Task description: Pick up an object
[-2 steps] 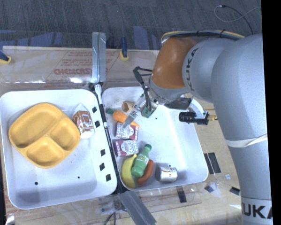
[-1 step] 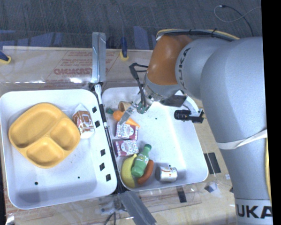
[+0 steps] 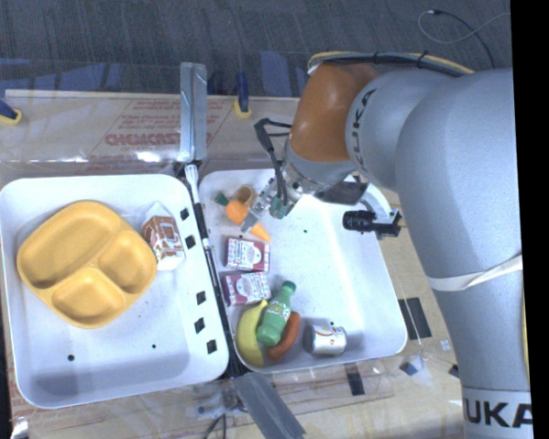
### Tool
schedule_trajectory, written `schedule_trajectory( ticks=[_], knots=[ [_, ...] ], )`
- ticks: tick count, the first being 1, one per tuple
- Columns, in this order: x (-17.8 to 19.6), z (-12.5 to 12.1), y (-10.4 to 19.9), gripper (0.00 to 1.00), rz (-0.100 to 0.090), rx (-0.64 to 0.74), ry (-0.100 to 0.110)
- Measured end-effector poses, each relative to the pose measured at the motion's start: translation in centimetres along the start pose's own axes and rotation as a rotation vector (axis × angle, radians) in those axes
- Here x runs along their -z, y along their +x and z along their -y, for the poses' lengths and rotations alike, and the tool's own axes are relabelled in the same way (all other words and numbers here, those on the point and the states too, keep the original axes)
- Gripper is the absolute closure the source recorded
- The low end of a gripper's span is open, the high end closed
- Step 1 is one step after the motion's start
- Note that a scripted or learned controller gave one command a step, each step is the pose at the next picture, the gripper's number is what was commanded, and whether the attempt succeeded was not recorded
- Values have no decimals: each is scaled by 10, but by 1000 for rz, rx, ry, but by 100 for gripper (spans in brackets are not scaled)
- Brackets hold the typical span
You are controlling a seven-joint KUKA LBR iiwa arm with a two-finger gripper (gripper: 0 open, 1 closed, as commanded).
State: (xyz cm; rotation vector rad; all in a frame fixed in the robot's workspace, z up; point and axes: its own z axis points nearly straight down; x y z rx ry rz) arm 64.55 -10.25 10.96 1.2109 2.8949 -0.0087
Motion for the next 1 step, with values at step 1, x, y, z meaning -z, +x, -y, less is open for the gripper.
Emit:
schedule_trajectory(
  ticks=[1],
  knots=[
    [83,-42,46,100,-6,-315,-2]
  ],
)
